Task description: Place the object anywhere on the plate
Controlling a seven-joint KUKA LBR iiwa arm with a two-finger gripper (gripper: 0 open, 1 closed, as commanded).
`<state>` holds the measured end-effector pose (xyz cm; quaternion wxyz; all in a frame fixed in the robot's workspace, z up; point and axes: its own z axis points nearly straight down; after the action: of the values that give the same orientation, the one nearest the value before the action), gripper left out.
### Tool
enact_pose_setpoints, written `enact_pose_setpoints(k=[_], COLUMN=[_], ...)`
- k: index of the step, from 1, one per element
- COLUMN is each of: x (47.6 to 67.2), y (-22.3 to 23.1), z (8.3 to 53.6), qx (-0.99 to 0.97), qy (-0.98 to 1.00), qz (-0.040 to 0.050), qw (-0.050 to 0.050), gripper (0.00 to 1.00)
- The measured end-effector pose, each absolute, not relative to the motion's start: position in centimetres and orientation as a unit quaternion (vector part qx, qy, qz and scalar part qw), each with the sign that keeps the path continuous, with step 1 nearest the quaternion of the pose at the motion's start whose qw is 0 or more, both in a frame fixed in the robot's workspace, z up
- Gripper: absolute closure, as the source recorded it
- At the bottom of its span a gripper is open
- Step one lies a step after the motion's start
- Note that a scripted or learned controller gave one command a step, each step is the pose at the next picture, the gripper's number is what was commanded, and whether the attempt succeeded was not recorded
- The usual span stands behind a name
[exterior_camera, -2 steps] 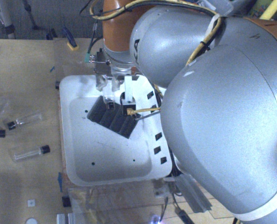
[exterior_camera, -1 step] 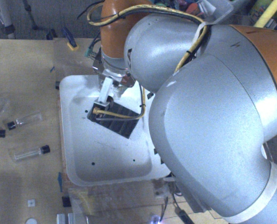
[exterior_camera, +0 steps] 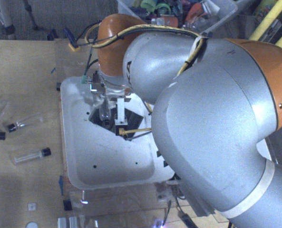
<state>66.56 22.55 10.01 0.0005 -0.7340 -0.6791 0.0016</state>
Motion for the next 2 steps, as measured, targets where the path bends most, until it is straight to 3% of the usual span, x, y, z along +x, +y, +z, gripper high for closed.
enact_pose_setpoints(k=[1, 2], x=[66.6, 66.7], y=[22.6, 21.9], z=[11.0, 17.2], qx=[-0.604, -0.422], qy=[-0.797, -0.907], qz=[0.0015, -0.0016], qw=[0.001, -0.002], gripper=[1.0, 1.0])
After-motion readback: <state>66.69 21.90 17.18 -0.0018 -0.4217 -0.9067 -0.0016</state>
